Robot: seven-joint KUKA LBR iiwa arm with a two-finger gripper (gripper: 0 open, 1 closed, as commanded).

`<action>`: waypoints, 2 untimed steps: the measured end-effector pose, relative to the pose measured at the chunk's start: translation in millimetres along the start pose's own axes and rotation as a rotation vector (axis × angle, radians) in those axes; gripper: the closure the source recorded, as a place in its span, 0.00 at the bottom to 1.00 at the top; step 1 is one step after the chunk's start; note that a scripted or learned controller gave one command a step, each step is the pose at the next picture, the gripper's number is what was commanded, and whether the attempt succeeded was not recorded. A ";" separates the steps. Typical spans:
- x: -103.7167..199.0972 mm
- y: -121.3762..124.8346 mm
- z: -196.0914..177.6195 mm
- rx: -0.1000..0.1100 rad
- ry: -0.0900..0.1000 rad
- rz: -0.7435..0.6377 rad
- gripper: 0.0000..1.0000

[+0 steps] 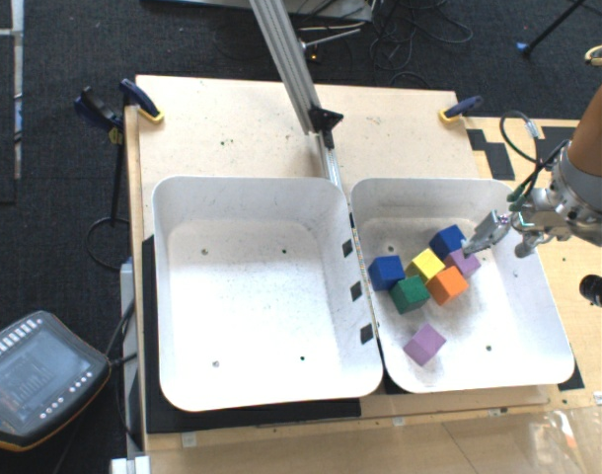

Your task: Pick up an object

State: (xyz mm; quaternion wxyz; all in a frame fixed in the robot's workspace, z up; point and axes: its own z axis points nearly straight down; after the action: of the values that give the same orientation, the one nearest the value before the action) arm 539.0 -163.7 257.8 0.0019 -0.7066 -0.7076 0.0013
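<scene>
Coloured blocks [426,273] clustered in right bin [538,349]; purple block [424,344] apart.

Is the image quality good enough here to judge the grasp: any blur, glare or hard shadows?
Camera view: even, soft lighting with faint shadows under the blocks; no glare on the right bin; the cluster's blue block is sharp; the gripper is small and slightly blurred, so finger state is unclear.

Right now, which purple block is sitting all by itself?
The purple block nearest the front of the right bin. It lies apart from the cluster, while the other purple block is beside the orange block.
</scene>
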 end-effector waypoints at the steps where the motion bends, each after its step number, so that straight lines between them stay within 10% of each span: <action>1: -0.2 0.7 -2.5 -0.005 -0.001 0.001 0.00; 2: -1.2 -0.5 40.7 0.000 0.000 0.002 0.00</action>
State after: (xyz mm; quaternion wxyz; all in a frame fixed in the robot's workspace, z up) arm 538.4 -164.9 217.1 0.0017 -0.7074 -0.7069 0.0015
